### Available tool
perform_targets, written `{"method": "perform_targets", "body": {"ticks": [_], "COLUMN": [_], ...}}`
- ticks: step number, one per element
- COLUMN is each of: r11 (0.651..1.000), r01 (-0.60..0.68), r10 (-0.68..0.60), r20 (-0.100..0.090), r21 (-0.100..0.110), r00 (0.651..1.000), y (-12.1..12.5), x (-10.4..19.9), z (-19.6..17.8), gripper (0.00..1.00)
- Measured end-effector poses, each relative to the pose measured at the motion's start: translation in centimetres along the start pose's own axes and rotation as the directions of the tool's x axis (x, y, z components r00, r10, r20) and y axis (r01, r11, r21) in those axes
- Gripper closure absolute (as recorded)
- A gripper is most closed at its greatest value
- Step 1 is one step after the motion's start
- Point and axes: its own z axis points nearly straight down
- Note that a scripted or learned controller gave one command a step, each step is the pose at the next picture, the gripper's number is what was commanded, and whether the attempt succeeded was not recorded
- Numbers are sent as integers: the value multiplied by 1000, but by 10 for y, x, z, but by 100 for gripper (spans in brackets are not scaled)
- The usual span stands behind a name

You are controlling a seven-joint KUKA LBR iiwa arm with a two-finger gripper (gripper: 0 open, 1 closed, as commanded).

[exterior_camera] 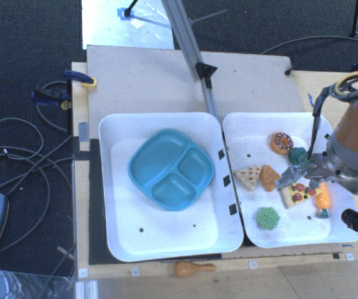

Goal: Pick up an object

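Note:
The right bin [247,129] holds several toy foods. A chocolate donut [282,142] lies near its far side, a pizza slice [248,177] and a brown bread piece [269,177] sit mid-bin, and a green round piece [267,218] rests near the front. My gripper [302,178] hangs low over a yellow cheese-like piece with red dots [295,195], beside a teal item [298,155] and an orange carrot [322,200]. Nothing shows as lifted.
A blue divided plate [171,169] lies in the left bin [120,229]. A grey pole [185,33] slants across the back board. A brown toy [193,268] lies on the bench edge in front. Cables and clamps sit at the left.

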Motion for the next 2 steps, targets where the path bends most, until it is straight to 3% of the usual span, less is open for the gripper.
{"method": "perform_targets", "body": {"ticks": [2], "r11": [1000], "r01": [0], "r10": [0], "r20": [-1], "r21": [0], "r00": [1000], "y": [11], "x": [10], "z": [95], "gripper": [0]}}
